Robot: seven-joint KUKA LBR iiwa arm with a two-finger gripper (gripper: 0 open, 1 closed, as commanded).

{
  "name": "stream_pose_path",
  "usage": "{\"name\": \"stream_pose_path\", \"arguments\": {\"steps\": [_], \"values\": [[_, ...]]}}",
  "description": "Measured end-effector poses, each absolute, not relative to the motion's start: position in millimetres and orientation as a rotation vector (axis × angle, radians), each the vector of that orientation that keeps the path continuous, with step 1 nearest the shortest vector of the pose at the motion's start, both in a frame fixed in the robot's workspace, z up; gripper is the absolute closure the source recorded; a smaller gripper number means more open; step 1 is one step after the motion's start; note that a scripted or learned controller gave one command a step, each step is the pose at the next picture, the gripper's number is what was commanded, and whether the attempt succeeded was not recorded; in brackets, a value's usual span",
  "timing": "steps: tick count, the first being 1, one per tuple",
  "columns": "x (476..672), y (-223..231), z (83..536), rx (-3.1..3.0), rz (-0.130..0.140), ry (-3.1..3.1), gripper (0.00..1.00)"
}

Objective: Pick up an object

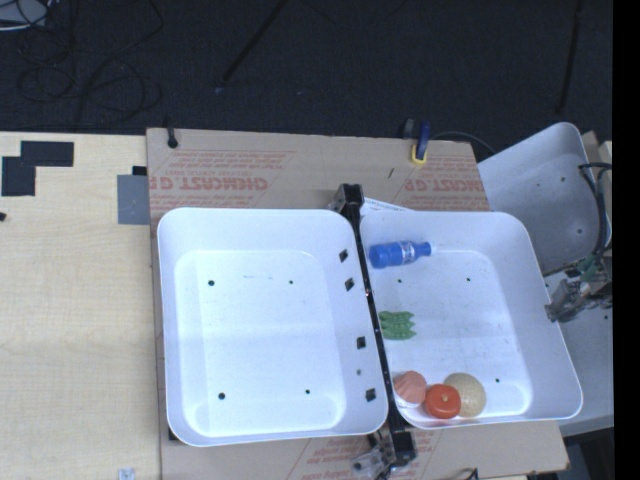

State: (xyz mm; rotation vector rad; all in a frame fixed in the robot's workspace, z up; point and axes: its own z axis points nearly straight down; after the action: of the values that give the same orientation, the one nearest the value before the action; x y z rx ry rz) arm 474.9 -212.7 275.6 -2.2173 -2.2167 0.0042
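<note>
While the end effector [572, 300] idles off the right bin [545, 298], grip state indeterminate, blue bottle [399, 254] lies loose, presumably awaiting picking.

Light wood bench [70, 308] bears brown cardboard sheet [290, 173]; two white bins [260, 230] side by side on cardboard.

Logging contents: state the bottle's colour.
Blue, with a paler cap end; the bottle shows in the camera view.

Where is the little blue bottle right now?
The small blue plastic bottle lies on its side in the right white bin, near its far left corner, beyond the small green object.
</note>
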Motion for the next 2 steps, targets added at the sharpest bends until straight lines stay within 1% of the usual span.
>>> {"name": "stream_pose_path", "arguments": {"steps": [2], "values": [[475.4, -214.8, 296.7, -2.22, 0.004, -2.215, 1.0]]}}
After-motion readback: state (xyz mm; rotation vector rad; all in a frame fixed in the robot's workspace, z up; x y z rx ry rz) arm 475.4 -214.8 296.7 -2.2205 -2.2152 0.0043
